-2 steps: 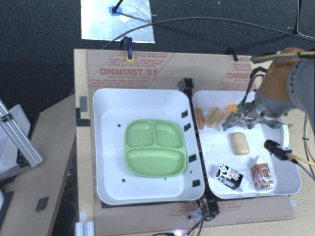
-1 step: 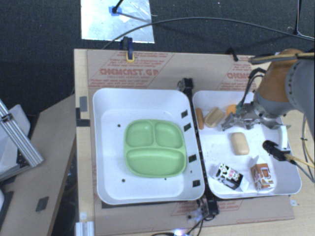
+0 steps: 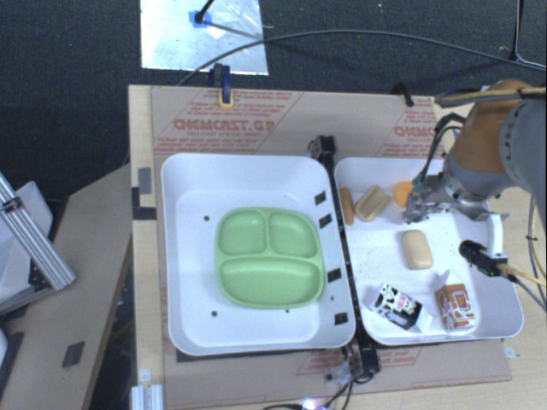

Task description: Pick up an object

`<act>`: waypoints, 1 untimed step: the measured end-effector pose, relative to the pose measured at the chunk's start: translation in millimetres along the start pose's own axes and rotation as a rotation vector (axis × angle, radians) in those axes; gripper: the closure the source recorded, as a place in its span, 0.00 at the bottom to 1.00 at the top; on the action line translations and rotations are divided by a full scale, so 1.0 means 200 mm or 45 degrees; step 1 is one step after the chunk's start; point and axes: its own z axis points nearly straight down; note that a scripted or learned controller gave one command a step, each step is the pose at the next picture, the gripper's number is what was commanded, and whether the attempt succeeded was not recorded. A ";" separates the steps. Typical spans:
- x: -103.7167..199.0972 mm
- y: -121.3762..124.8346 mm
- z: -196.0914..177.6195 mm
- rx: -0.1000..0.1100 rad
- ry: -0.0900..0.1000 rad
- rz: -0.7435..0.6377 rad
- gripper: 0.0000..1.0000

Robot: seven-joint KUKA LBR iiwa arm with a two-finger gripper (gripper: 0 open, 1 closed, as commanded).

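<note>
My gripper (image 3: 417,209) hangs low over the back of the right bin (image 3: 513,319), reaching in from the right. Just to its back left lies a small orange piece (image 3: 401,194), partly hidden by the gripper. A tan bread-like piece (image 3: 373,203) and a brown sausage-shaped item (image 3: 345,205) lie further left. A pale tan oval block (image 3: 417,249) rests just in front of the gripper. Near the bin's front lie a black-and-white box (image 3: 398,305) and an orange-brown carton (image 3: 455,306).
The left bin (image 3: 184,229) holds a green divided plate (image 3: 270,256). A black-clipped divider (image 3: 335,229) runs between the two bins. A blue clamp (image 3: 224,84) stands at the bench's back edge.
</note>
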 end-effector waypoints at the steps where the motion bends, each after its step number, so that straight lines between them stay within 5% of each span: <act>1: 0.01 0.01 -0.22 -0.001 0.000 -0.004 1.00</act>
